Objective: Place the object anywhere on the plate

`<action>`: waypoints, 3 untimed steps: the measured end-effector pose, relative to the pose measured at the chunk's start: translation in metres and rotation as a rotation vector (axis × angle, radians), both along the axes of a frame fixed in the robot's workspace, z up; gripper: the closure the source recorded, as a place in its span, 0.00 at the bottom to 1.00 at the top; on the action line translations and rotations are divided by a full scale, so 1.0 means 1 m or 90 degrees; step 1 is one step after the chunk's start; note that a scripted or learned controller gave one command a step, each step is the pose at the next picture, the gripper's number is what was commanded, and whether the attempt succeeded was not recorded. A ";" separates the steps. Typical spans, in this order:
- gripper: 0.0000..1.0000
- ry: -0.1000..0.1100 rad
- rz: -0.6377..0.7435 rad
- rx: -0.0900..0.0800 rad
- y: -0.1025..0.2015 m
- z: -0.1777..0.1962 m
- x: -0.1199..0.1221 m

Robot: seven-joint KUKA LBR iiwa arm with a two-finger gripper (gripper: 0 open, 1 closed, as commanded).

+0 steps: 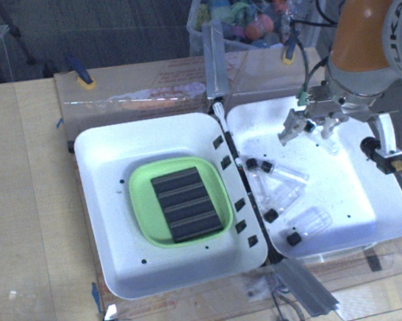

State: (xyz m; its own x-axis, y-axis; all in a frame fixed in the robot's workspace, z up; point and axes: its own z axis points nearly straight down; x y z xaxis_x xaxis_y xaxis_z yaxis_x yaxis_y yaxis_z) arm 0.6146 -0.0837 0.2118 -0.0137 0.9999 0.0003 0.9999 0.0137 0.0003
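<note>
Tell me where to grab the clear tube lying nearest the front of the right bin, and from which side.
Grip the clear tube across its transparent body near the middle, coming straight down from above. It lies flat on the right bin, black cap toward the divider, so its long sides are free. It lies apart from the other tubes, leaving room. The pincer is over the bin's back.

The left bin (104,207) holds a green plate (143,216) with a dark ribbed block (186,204) lying on it. In the right bin (354,194), clear plastic tubes (282,182) with black caps lie scattered near the divider. The gripper (307,125) hangs above that bin's far side, seemingly with nothing between its fingers.
</note>
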 end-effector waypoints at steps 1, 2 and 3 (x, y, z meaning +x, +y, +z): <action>0.00 -0.002 0.022 -0.002 -0.070 0.010 0.013; 0.00 -0.002 0.136 -0.002 -0.118 0.090 0.053; 0.00 -0.002 0.134 -0.002 -0.139 0.225 0.053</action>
State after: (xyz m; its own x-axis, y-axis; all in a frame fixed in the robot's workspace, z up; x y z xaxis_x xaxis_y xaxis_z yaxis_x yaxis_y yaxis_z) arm 0.6673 -0.2223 0.4366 -0.2229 0.9748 -0.0028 0.9748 0.2229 0.0027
